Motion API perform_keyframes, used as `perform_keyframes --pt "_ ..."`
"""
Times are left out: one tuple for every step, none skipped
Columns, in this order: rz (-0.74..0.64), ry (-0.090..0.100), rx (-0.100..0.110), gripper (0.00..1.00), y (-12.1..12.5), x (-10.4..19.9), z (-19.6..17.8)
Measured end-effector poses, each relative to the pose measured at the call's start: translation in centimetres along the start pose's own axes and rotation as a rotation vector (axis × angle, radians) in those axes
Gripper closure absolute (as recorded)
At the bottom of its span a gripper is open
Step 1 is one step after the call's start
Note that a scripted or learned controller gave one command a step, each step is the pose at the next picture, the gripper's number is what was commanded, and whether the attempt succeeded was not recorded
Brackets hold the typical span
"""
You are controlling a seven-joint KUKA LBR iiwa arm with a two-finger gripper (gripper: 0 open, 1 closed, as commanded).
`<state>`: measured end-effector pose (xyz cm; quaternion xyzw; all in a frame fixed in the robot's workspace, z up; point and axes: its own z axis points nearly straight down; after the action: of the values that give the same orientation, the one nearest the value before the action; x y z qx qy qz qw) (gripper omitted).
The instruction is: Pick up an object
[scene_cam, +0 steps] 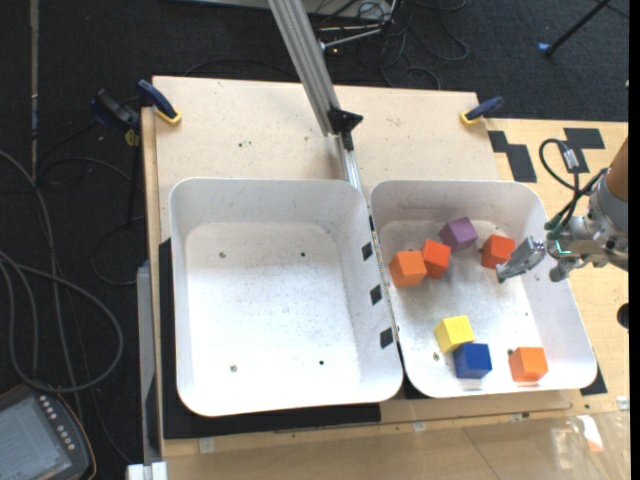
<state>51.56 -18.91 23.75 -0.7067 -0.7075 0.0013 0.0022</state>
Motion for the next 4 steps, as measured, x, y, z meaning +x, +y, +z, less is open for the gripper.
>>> perform_keyframes --pt "0.001 -0.002 -0.005 0.00 0.1 0.0 -0.3" --pt "0.002 0.000 0.001 0.00 0.6 -0.5 5.8" --pt "0.001 0.001 0.001 0.00 0.5 0.7 11.2" --pt "0.002 -0.002 -0.004 0.00 0.5 0.7 14.3"
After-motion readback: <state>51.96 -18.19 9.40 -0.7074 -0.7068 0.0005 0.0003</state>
